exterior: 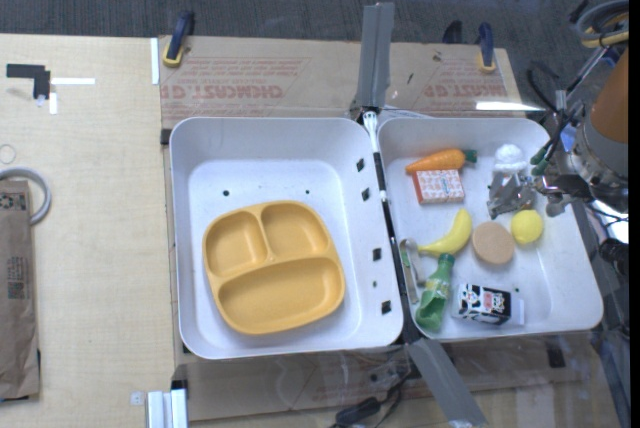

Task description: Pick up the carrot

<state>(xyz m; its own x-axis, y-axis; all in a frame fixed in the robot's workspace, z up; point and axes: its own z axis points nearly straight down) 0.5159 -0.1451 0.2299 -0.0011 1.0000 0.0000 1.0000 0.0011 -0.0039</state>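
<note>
The carrot (440,159), orange with a green stub at its right end, lies near the back of the right bin (560,311), just above a small orange-and-white box (440,186). My gripper (511,198) hangs over the right half of that bin, to the right of the carrot and apart from it, just above the lemon (527,227). Its silver fingers (497,202) stand open with nothing between them. The grey arm with its orange band (608,106) comes in from the right edge.
The right bin also holds a banana (450,234), a tan round disc (493,244), a green bottle (433,291) and a small milk carton (487,304). In the left bin (190,216) lies a yellow divided plate (272,263). A metal divider (376,66) separates the bins.
</note>
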